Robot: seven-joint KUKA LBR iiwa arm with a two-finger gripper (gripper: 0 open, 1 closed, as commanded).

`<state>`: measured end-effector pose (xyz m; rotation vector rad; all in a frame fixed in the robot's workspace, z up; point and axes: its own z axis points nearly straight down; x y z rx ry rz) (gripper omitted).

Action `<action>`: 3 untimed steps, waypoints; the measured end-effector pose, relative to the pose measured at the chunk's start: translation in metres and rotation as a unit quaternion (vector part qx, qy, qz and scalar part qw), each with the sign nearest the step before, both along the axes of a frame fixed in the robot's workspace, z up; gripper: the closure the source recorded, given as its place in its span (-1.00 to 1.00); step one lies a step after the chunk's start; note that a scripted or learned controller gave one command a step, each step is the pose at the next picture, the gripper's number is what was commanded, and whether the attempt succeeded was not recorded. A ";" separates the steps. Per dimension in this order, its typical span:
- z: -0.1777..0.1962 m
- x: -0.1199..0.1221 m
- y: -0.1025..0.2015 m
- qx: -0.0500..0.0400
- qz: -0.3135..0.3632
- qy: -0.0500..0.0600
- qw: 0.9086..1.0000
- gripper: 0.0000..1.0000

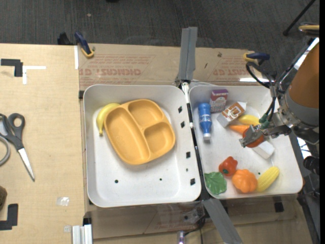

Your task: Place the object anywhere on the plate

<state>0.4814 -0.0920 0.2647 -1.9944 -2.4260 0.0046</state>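
Right now my gripper (252, 136) hovers at right of frame over a small red-and-white block (261, 146); whether its fingers are apart, I cannot tell. Likely light, rigid, slippery plastic, best pinched across its narrow sides before heading to the yellow divided plate (139, 131).

Robotics lab or workshop: plywood table (40, 136) bearing two white bins (96, 151) taped and clamped over cardboard (132, 65), scissors (19, 144) lying loose, blue clamps (84, 44), cables, dark carpet floor (152, 9), toy food as test items.
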 end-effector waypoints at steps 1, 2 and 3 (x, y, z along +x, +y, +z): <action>-0.047 -0.003 0.085 0.000 0.031 0.000 1.000 1.00; -0.075 0.059 0.150 0.000 0.013 0.001 1.000 1.00; -0.020 0.088 0.226 0.000 0.205 -0.001 0.979 1.00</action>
